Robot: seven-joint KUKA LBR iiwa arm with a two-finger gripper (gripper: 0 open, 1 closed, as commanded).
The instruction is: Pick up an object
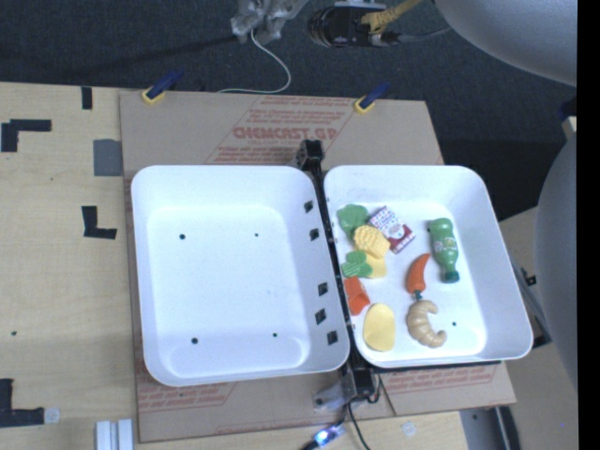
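Right bin (pixel 469 187) holds all the toys, crowded toward its left wall: green bottle (pixel 443 248), croissant (pixel 427 323), yellow lemon-like piece (pixel 379 327), orange pepper (pixel 417 272), corn (pixel 371 242), a red-white packet (pixel 391 228), green pieces by the divider. Left bin (pixel 225 261) has a bare floor, open room. Both sit on cardboard (pixel 281 129) on the counter (pixel 47 251). Grey arm (pixel 511 12) at top right edge; pincer state: cannot tell.

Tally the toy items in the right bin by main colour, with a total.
Green: 3 (bottle, leafy piece, small piece)
Yellow: 2 (corn, oval piece)
Orange-red: 2 (carrot, piece)
Tan: 1 (croissant)
Red-and-white: 1 (packet)
Total: 9
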